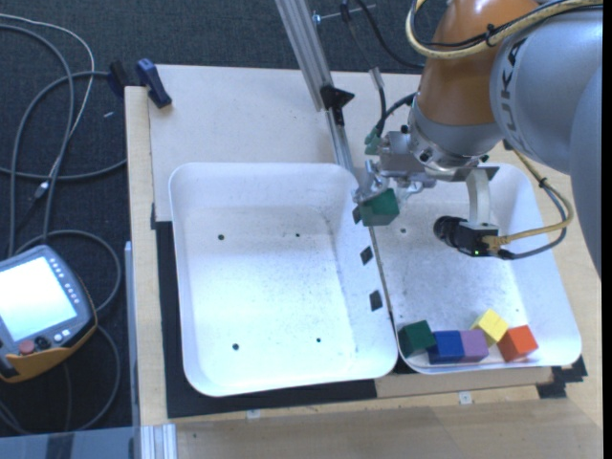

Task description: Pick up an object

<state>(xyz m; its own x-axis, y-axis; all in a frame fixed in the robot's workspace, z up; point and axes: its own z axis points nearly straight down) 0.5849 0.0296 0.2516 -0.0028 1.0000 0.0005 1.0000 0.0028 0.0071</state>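
A row of little blocks is seen along the near edge of the right bin point(545, 256): a dark green cube point(416, 337), a blue block point(447, 345), a purple block point(473, 344), a yellow cube point(492, 325) and an orange cube point(517, 342), all huddled together. Farther back, a green block point(381, 207) is held pinched in the gripper point(377, 199), lifted over the rim shared with the left bin point(191, 199), and part of a "KUKA" marking can just be made out on the grey arm point(550, 75)
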